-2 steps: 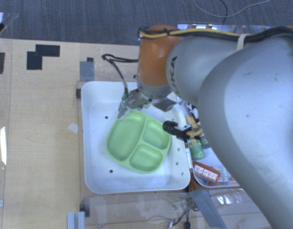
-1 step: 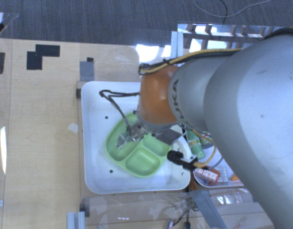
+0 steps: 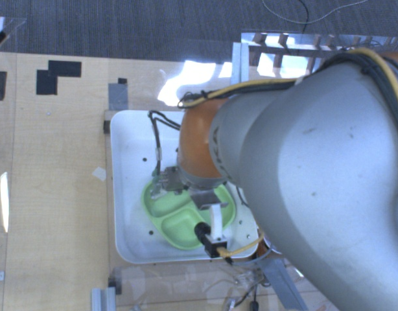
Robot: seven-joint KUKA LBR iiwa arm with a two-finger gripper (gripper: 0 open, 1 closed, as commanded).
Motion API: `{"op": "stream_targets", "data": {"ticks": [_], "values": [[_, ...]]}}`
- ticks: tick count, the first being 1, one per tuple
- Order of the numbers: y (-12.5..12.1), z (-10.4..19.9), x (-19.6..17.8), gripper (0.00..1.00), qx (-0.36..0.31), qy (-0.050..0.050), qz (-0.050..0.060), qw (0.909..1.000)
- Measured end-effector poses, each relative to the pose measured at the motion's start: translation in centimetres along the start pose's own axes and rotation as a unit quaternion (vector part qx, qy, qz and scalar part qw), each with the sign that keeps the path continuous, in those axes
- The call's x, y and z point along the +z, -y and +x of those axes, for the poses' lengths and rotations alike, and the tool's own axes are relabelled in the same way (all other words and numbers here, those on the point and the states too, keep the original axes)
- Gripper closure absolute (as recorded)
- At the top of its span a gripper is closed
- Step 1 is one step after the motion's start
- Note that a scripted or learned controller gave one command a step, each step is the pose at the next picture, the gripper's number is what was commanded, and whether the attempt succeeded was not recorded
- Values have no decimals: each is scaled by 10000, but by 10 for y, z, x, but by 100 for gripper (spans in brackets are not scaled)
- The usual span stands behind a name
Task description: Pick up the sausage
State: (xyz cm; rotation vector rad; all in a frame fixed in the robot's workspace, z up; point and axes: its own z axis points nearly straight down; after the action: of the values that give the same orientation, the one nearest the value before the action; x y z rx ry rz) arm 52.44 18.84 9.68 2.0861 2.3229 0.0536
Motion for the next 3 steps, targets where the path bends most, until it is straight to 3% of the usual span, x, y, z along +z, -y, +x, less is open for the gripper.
{"op": "stream_targets", "data": {"ticks": [1,2,3], "values": [[-30,33,3,0,1902,52,76,9817],[-33,36,-9,100,1848,22,45,9828],[-10,1,0,100,3051,-12,30,9523]]}}
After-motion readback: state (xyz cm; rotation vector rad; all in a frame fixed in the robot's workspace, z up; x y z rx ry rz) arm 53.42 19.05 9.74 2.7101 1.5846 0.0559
